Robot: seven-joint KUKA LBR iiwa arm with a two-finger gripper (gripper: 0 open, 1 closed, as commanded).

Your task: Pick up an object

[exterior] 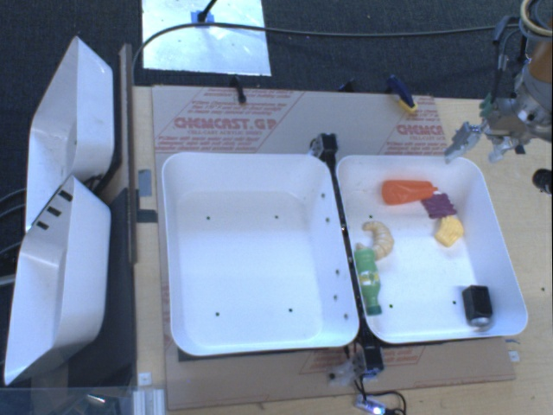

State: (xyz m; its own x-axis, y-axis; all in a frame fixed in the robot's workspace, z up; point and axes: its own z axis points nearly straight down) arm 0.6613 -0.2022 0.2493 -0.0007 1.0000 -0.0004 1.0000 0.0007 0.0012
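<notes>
The right bin (497, 232) holds an orange carrot-like piece (407, 191), a purple piece (439, 205), a yellow block (448, 231), a pale croissant-shaped piece (379, 238), a green bottle (368, 281) along its left wall and a black cylinder (476, 305) at the front right corner. My gripper (480, 143) hangs at the far right, above the back right corner of that bin. Its fingers are spread apart with nothing between them. It is well above and behind the objects.
The left bin (186, 258) stands beside the right one on a cardboard sheet (225, 124). Two spare white bins (60, 214) lean at the far left. A blue-and-yellow clamp (402, 93) lies behind the right bin. A cable runs across the back.
</notes>
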